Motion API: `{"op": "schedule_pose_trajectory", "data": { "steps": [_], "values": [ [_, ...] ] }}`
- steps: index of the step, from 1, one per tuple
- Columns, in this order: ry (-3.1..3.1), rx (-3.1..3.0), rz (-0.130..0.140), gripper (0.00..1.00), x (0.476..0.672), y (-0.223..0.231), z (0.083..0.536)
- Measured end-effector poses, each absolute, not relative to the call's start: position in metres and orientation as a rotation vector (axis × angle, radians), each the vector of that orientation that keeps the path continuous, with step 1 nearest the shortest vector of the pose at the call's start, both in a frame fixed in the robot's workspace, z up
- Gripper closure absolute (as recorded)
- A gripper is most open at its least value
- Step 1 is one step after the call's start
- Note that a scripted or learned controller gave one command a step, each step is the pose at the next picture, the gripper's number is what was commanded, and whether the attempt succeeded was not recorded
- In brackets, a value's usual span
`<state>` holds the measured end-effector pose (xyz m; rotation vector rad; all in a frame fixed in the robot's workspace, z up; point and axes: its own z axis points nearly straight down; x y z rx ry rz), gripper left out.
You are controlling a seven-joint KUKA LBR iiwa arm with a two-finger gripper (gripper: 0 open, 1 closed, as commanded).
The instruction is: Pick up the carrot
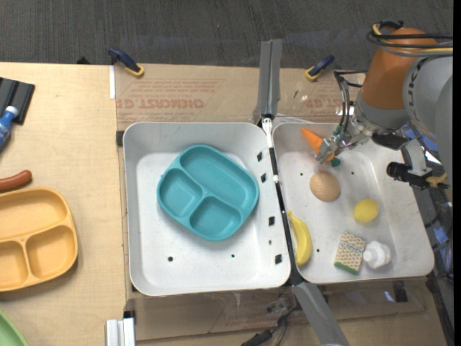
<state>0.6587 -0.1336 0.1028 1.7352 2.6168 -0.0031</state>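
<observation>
A: Step in hand?

B: Closing in for the grasp, by the look of it. Not yet lifted.

A: Whereabouts of the carrot (pixel 311 137)?

B: Lying in the right bin (pixel 403 269), up in its far corner next to the divider between the 2 bins. Resting on the bin floor, pointed end toward the far wall.

A: And the jaws?

B: Down at the near end of the carrot, touching it or just beside it; hard to say which from above. Spread or pressed together, cannot tell: too small and crowded by cabling at the wrist. No sign of the carrot pinched between them.

A: Anything in the way?

B: Brown egg (pixel 325 187) just below the jaws, near but apart from the carrot. Yellow lemon (pixel 366 210) further along, banana (pixel 301 238) against the divider, sponge (pixel 351 251) and a small white object (pixel 377 254) at the near side. All well apart from the carrot except the egg.

A: Left bin (pixel 144 265)?

B: Holding 1 teal divided plate (pixel 209 192). No bearing on this task.

A: Needed next?

B: Probably a straddle across the carrot's body rather than its tip, then a firm close and a straight lift. Worth keeping clear of the bin wall and divider, given the tight corner. Risk of a slip, judging by the tapered shape, and of nudging the egg on the way.
</observation>
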Motion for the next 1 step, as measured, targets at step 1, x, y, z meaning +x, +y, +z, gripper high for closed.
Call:
{"op": "schedule_pose_trajectory", "data": {
  "steps": [1],
  "values": [
    [2.929,1.123,0.001,1.0,0.6598,-0.0702,0.1931]
  ]
}}
